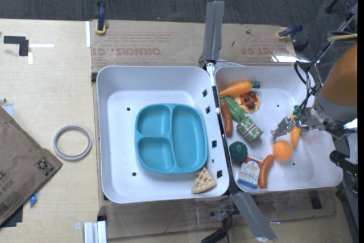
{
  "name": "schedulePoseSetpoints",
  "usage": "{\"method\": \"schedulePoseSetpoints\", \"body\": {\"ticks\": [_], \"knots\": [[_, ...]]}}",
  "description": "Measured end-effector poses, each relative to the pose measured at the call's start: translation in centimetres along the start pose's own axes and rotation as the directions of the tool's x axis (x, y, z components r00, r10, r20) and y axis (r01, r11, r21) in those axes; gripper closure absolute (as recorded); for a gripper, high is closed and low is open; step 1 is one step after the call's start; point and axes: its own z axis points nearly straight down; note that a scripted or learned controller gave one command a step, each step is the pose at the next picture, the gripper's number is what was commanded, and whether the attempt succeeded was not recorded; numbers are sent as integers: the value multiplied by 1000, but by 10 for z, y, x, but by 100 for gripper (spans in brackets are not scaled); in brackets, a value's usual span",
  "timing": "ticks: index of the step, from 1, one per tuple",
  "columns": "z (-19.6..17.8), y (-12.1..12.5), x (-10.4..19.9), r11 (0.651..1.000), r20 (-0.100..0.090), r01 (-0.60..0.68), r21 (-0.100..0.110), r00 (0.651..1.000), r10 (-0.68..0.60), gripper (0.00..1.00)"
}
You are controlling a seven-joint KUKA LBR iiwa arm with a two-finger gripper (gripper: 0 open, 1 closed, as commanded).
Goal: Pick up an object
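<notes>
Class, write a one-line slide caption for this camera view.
Gripper hovers over toy food in the right bin; blue tray sits left.

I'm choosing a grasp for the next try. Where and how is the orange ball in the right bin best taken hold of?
Probably across the orange ball's widest middle, coming straight down. It is round, so no side is better, but a sausage touches its lower left, so set the fingers along the freer upper-left to lower-right line. The gripper hovers just above it.

one fixed camera looks down at a slant on both white bins from above.
</notes>
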Motion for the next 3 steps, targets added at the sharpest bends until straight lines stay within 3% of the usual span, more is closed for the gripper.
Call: {"method": "schedulePoseSetpoints", "body": {"ticks": [1,2,3], "knots": [[-9,0,-2,1000,1,-6,-1,1000,6,100],[-113,50,56,999,2,-42,-1,999,42,100],[-99,129,103,974,3,-228,0,974,228,100]]}}
